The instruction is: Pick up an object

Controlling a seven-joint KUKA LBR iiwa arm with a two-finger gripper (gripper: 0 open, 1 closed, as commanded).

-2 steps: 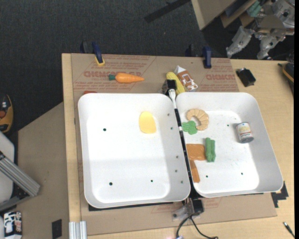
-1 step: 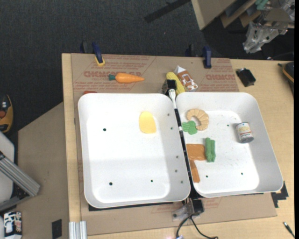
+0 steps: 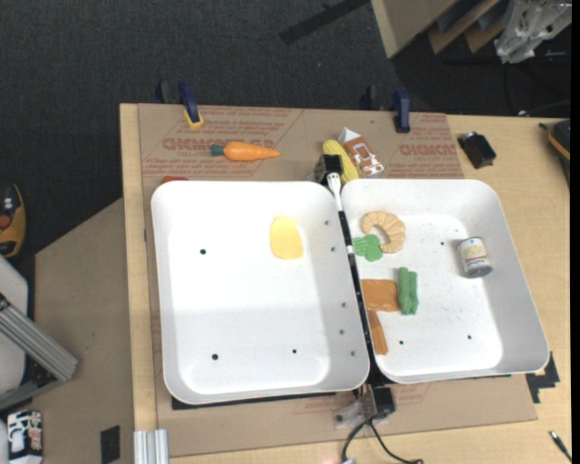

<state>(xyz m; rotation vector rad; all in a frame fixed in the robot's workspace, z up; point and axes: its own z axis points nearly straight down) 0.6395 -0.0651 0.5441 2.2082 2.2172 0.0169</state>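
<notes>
Floor: dark grey carpet (image 3: 136, 54) across the top and left of the view.
Bench top: brown cardboard sheet (image 3: 299, 127) printed with faded red lettering, lying on a pale wooden table (image 3: 530, 172).
Clamps: two blue clamps, one (image 3: 190, 104) at the cardboard's top left edge, one (image 3: 401, 109) at its top right.
Furniture: a light wooden board (image 3: 435, 23) at the top of the view; an aluminium rail (image 3: 36, 340) at the lower left.
Cable: black wire (image 3: 381, 439) trailing off the bench's near edge.
Light: even, bright, soft shadows.
</notes>
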